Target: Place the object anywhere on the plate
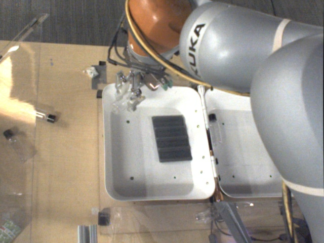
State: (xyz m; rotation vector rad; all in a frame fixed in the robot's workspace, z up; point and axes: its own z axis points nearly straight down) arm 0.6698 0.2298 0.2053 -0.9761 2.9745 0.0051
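Fingers [132, 96] of gripper [129, 92]: open or closed, cannot tell; nothing visibly held. Dark ribbed plate [172, 138] lies apart toward near right, long axis running away from fingers

- The scene is evenly and quite brightly lit, and the light seems to come from above.
- A strong pale glare lies on the bench [20, 103] at the far left and washes out the wood colour there.
- The left bin [119, 151] has a soft grey shadow along its left inner wall and near its front edge.
- The grey arm [238, 49] shows smooth soft highlights.
- The picture is a little soft and grainy; small parts near the end effector [127, 92] are hard to read.
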